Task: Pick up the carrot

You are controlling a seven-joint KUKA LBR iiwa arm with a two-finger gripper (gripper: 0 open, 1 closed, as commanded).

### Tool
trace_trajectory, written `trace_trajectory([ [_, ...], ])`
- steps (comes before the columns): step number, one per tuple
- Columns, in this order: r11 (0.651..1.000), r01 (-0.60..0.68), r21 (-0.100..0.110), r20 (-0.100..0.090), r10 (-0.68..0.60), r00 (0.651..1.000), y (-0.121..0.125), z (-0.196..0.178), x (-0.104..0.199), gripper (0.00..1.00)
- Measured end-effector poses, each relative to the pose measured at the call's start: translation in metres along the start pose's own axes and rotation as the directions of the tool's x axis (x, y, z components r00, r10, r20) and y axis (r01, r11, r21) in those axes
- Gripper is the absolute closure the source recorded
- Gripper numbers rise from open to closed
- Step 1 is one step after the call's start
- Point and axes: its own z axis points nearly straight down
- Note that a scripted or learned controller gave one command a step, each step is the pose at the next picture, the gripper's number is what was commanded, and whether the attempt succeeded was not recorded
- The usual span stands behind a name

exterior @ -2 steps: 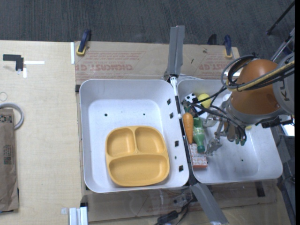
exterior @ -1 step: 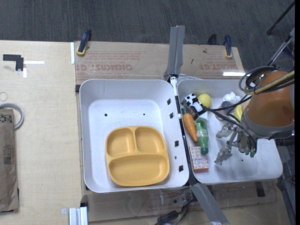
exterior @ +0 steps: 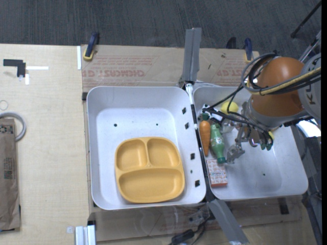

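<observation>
A pale wooden bench (exterior: pixel 46 137) is being bordered by dark grey carpet (exterior: pixel 153 9) along the top. A brown paper bag (exterior: pixel 9 172) is being kept at its left edge. In the left white bin (exterior: pixel 102 111), a yellow three-compartment plastic plate (exterior: pixel 149 169) is being held. In the right white bin (exterior: pixel 276 182), the orange carrot (exterior: pixel 205 136) is being kept against the left wall, touching a green plastic bottle (exterior: pixel 217 144), with a small red-and-white box (exterior: pixel 217 173) just below. The gripper (exterior: pixel 236 152) is being held just right of the bottle; whether it is parted or closed cannot be told.
</observation>
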Motion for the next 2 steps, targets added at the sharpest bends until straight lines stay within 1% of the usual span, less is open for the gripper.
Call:
trace_trajectory([
  [1, 0.948, 0.319, -0.001, -0.001, -0.319, 0.948, 0.0015, 0.0003, 0.0162, 0.00],
  [2, 0.948, 0.319, -0.001, -0.001, -0.319, 0.948, 0.0016, 0.0004, 0.0162, 0.00],
])
